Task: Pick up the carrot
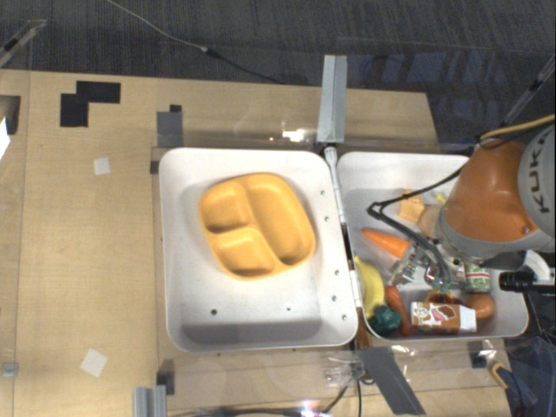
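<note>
Carrot (386,242): long axis left-right, lying just left-far of gripper (420,266); finger spread cannot be told.

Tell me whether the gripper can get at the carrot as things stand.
Probably yes: the carrot lies uncovered in the right bin, top side free, and the gripper hovers just beside it.
</note>
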Robot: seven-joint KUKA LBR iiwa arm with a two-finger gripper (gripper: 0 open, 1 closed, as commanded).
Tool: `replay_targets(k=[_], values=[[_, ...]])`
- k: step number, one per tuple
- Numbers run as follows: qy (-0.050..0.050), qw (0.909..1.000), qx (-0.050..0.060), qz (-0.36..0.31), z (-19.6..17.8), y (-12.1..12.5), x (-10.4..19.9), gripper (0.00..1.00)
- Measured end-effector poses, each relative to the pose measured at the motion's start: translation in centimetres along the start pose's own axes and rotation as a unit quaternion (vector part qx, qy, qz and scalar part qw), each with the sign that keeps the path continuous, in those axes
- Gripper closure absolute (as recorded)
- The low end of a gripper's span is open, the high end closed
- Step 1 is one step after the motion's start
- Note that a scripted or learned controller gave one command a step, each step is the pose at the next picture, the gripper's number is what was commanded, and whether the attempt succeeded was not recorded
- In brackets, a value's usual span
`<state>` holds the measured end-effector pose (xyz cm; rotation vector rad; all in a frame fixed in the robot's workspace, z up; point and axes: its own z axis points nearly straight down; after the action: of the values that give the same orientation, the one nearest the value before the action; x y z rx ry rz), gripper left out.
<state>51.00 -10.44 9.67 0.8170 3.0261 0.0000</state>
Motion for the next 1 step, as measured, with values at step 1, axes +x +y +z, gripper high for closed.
replay_targets(k=[1], values=[[-0.004, 0.9942, -0.003, 0.108, 0.60, 3.11, -3.83, 1.00]])
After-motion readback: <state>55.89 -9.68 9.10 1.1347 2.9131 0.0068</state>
